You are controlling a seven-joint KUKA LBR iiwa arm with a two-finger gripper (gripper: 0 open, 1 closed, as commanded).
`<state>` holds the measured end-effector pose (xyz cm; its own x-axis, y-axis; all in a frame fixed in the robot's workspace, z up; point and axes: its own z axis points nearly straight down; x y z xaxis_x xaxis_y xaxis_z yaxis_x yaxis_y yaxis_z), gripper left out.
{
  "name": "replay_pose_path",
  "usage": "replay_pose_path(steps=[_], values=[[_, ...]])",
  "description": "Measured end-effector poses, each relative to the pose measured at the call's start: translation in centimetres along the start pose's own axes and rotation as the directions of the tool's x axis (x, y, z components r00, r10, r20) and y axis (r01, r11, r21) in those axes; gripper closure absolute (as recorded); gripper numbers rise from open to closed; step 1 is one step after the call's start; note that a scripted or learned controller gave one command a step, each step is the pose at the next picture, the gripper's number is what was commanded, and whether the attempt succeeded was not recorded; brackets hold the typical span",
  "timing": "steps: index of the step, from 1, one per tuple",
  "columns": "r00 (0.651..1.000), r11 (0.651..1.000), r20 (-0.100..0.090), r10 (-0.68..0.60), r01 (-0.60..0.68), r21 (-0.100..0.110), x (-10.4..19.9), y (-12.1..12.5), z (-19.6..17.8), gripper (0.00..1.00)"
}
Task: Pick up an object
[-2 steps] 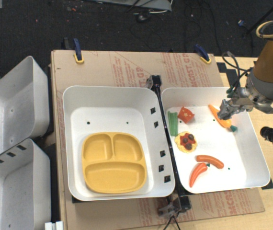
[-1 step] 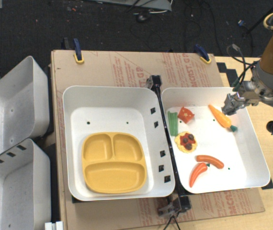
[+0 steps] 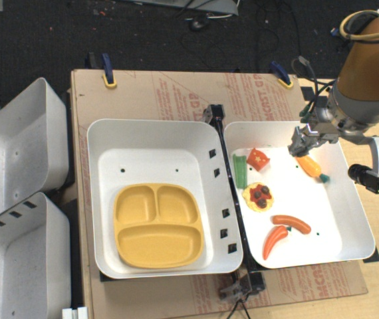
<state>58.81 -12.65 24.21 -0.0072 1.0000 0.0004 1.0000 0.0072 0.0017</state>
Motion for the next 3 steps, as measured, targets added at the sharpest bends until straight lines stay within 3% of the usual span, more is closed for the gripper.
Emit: replay_pose_path(steps=[2, 3], values=[[1.0, 1.0, -0.002, -0.001, 0.001, 0.004, 11.2, -0.5, 1.9, 1.0], [1.0, 1.0, -0.002, -0.001, 0.001, 0.002, 16.8, -1.2, 1.0, 1.0]])
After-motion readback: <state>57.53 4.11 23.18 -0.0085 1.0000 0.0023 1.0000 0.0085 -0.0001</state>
